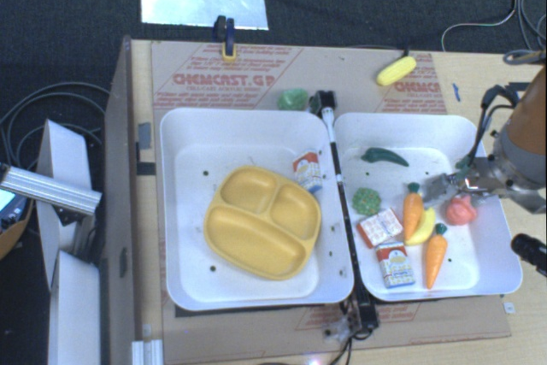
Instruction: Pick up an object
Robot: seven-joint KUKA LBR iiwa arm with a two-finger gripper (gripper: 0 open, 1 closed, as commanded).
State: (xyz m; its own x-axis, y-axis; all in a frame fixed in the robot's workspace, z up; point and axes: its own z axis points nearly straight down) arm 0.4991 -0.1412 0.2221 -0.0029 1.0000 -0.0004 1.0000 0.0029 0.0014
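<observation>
My gripper [446, 185] hangs low over the right bin [402, 120], near its right side. It is just above a red toy fruit [460, 211] and right of an orange carrot [413, 214]. A yellow banana [423, 228] lies against that carrot, and a second carrot [434, 256] lies nearer the front. Two small red-and-white cartons [379, 227] [395, 263], a broccoli piece [367, 201] and a dark green pepper [386, 156] lie further left. I see nothing held.
The left bin [239, 115] holds a yellow divided plate [262, 222] and a small carton [308, 171]. Behind the bins on the cardboard lie a yellow toy [396, 70], a green toy [293, 99] and a clamp [226, 37]. Cables run at the far right.
</observation>
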